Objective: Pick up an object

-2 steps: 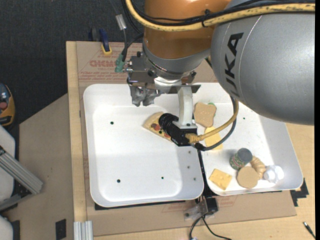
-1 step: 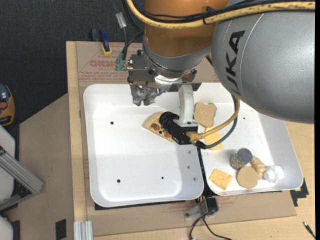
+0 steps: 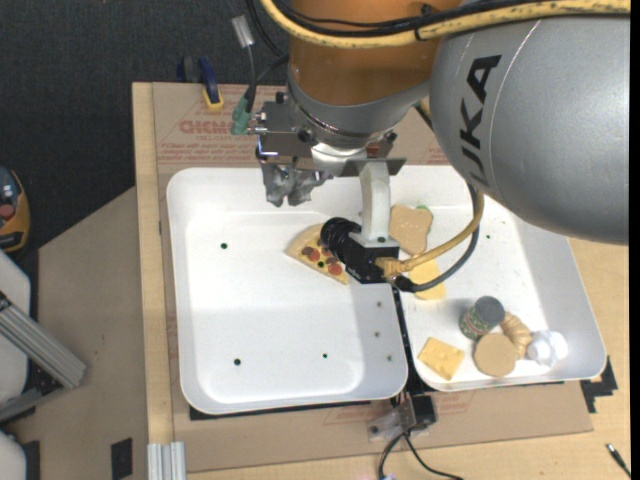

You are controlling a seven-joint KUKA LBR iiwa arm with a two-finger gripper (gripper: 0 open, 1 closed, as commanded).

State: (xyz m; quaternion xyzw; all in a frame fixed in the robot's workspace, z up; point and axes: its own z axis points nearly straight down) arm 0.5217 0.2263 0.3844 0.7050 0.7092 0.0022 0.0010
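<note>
The big grey arm fills the upper right of the frame, its orange band bulging over the top centre, and it hangs above the seam between the two bins. Below it sits the tabletop, a brown board carrying the left bin at centre-left and the right bin toward the lower right.

The tool shows just under the wrist, near the upper rim of the left bin, and from this angle I cannot tell whether its fingers are spread or closed. Nothing is visibly pinched in it, so the pick looks not yet made.

Candidates are close by. A pizza slice lies in the left bin near the dividing edge, just below the tool and partly covered by a black fitting on the arm. In the right bin: a tan bread-like piece, a yellow cheese wedge, a round tan disc, a small grey-topped can and a whitish lump at the lower right.

What remains, by my judgement, is the whole grasp and lift. The wrist hides the far parts of both bins, and the yellow piece beside the cable is half hidden.
</note>
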